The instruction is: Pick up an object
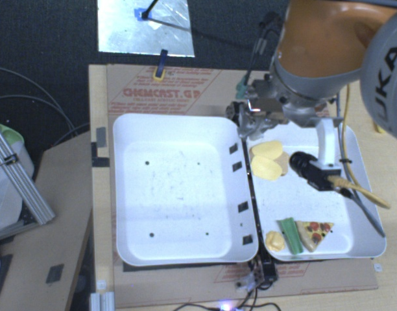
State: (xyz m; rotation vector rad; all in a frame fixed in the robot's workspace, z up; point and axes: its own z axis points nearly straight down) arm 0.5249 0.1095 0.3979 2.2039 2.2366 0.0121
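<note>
Position: my gripper (249,123) is hanging over the far left corner of the right bin (286,203), close to the wall where that bin is meeting the left bin (172,186). The wrist is covering it, so I cannot tell whether it is standing wide or narrow, and I am not seeing anything held in it.

Nearest candidate: two yellow pieces (268,159) are lying in the right bin's far left quarter, just beside my gripper and touching one another.

Handling, as a judgement: I am reading them as light, stiff toy food with smooth, rounded skins that are likely slippery. I am favouring a hold across the narrow width of the upper piece, low on its sides, so it is not squirting out. The piece beneath is risking being dragged along.

Other contents: along the right bin's near edge a pizza slice (313,232), a green strip (290,234) and a small yellow lump (274,240) are lying close together. The slice and strip are looking flat, and I am rating them harder to take hold of.
</note>
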